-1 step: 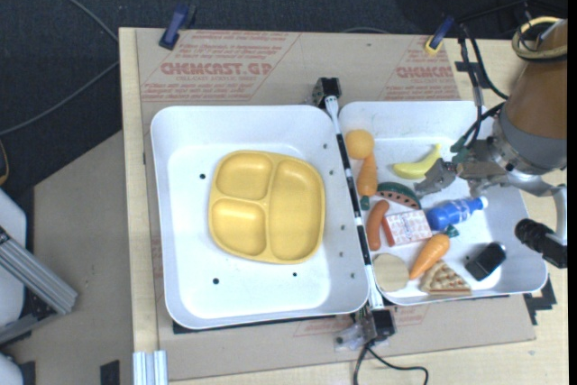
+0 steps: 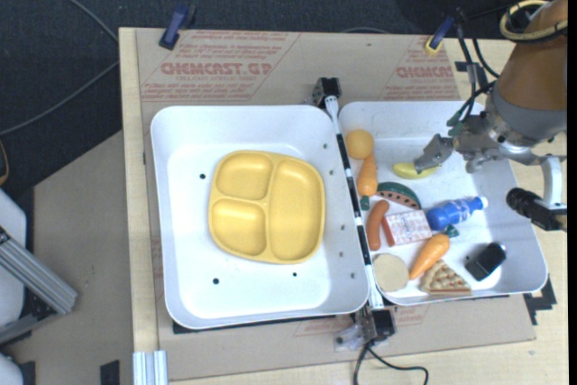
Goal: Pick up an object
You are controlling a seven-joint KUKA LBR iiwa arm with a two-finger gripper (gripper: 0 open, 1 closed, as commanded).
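Note:
The right bin (image 2: 532, 279) holds several toy foods: a yellow banana (image 2: 407, 169), an orange fruit (image 2: 360, 142), an orange sausage (image 2: 367, 176), a watermelon slice (image 2: 394, 192), a red sausage (image 2: 377, 224), a blue bottle (image 2: 455, 212), a carrot (image 2: 428, 255), a pizza slice (image 2: 444, 279), a round beige biscuit (image 2: 390, 270) and a small black block (image 2: 485, 261). My gripper (image 2: 435, 154) reaches in from the right and hangs at the back of this bin, just right of and above the banana. Nothing shows in its grasp.
The left bin (image 2: 180, 194) holds a yellow divided plate (image 2: 267, 206). A ridge where the two bins meet (image 2: 347, 185) runs between them. A black part of the arm (image 2: 532, 207) hangs over the right bin's right edge. Blue clamps (image 2: 176, 24) sit at the bench's back corners.

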